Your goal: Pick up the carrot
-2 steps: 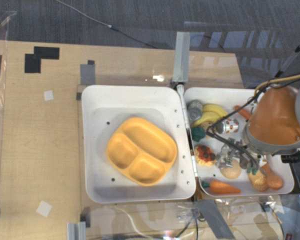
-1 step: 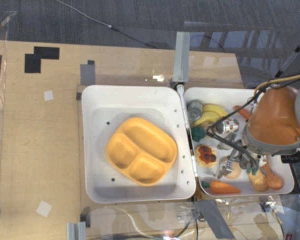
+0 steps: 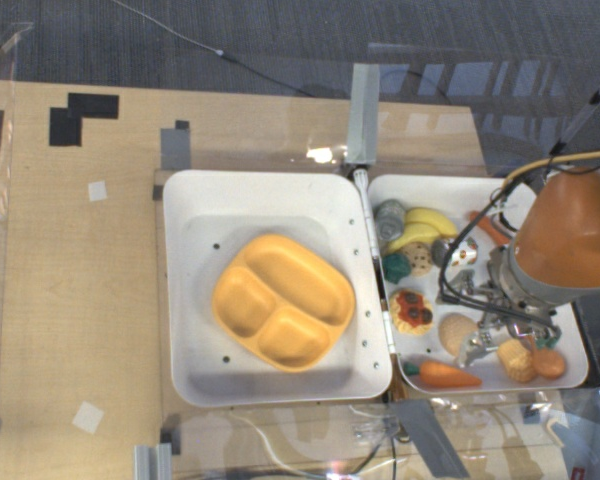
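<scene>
We see the carrot (image 3: 449, 374) lying unlifted in the right bin (image 3: 578, 370), our gripper (image 3: 485, 343) just above it, and we cannot tell how it is set.

The grey KUKA arm (image 3: 570, 238) reaches in from the right of the camera view, its broad orange band filling most of what shows above the wrist. Below the band sits a grey metal wrist section with black cables looping out to its left side. The 2-finger metal claw (image 3: 483, 346) points down and toward the lower left, low over the right-hand side of the tabletop. Whether its fingers stand apart or together cannot be made out.
</scene>
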Controlling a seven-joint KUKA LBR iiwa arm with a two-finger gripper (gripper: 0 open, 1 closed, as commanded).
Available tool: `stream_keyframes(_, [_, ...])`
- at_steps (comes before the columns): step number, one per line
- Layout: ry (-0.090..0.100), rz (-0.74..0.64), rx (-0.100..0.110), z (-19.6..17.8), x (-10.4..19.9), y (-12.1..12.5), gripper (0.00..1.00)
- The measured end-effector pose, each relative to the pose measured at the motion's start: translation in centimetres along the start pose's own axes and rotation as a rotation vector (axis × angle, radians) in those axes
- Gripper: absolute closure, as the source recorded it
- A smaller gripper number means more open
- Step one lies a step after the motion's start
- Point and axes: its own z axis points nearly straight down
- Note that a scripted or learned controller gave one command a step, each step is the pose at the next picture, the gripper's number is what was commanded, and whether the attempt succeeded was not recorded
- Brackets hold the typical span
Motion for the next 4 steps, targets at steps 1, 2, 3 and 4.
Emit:
stream_keyframes(1, [0.003, -0.090, -0.001, -0.50, -0.23, -1.31, 0.00])
stream_keyframes(2, [0.003, -0.089, -0.002, -0.50, -0.23, -1.30, 0.00])
stream_keyframes(3, [0.003, -0.089, -0.002, -0.50, -0.23, -1.30, 0.00])
stream_keyframes(4, [0.003, -0.089, -0.002, -0.50, -0.23, -1.30, 0.00])
